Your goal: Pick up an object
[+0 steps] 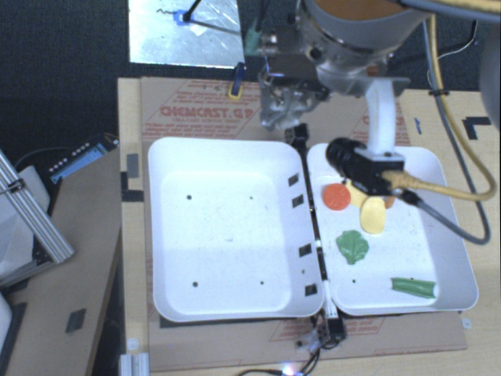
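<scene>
Board lettering: you had red print on the brown board (205,110) behind the bins, reading roughly "CHEMCAST GP", seen back to front.
Board front edge: more red print showed there, too small for you to read.

You've got four small plastic pieces, all sitting in the right-hand shallow white bin (450,276). The flat round orange-red piece (337,197) lies up near the bin's inner wall, with the glossy yellow rounded lump (373,215) just beside it to the right, its upper part tucked under the black gripper body. Below those two, the leafy-looking green piece (353,246) lies flat. The long thin green stick-shaped piece (412,287) rests near the front edge, tilted slightly.
</scene>
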You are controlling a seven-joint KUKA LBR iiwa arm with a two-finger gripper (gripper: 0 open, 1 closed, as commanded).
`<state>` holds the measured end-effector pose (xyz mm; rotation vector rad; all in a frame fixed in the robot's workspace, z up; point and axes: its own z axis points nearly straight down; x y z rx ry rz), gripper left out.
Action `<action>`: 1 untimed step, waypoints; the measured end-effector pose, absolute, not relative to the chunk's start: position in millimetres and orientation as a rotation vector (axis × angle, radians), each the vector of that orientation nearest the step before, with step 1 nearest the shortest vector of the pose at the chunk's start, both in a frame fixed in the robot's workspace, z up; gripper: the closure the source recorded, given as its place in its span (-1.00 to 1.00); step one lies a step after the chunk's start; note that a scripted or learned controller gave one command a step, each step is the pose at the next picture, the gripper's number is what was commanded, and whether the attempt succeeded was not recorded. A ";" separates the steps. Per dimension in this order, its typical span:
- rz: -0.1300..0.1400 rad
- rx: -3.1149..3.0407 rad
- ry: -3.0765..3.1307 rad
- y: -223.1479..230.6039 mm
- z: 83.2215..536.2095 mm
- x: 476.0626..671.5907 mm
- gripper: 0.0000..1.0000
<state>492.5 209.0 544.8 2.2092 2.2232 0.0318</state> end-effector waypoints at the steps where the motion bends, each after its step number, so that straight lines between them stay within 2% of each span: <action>1: -0.014 2.216 2.233 235.6 433.9 485.3 1.00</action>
